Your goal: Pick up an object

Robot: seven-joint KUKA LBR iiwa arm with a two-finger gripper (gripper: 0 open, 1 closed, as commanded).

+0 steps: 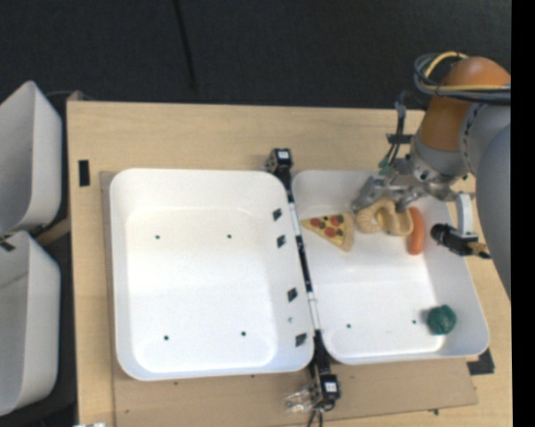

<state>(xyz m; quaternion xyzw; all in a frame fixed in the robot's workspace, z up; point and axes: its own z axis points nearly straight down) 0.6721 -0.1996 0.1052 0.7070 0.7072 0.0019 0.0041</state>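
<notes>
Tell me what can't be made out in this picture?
- Camera view: whether the gripper grips the tan pastry-like item; its own body covers the contact.
- What that tan item is: too blurred.
- The orange sausage: top hidden under the wrist.
- The green object: too small to identify.

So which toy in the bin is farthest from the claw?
The green ball-like toy, alone in the right bin's near corner. The pizza slice, tan toy and orange sausage cluster by the claw.
</notes>
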